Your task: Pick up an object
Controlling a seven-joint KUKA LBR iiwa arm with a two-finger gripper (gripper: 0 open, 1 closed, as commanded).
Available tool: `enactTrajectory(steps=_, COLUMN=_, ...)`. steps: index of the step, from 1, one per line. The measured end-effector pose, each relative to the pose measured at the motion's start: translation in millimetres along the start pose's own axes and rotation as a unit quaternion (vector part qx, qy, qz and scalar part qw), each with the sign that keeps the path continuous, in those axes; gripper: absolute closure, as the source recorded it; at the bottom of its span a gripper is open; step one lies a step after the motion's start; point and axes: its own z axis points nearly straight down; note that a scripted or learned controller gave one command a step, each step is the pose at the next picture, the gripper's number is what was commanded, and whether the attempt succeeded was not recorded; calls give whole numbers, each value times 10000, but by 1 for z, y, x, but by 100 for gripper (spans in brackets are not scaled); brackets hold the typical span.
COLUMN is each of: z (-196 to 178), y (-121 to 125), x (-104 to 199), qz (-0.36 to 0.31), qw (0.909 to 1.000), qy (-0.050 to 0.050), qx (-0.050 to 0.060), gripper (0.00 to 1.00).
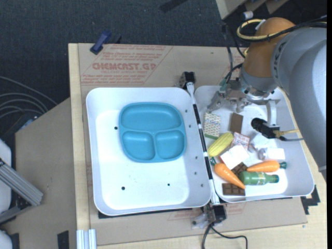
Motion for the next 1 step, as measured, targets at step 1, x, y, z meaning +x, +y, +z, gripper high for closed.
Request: enactTrajectory(steps=1, z=0, y=0, x=0, qz=-2, qw=10000, qy=0, qx=0, gripper=0)
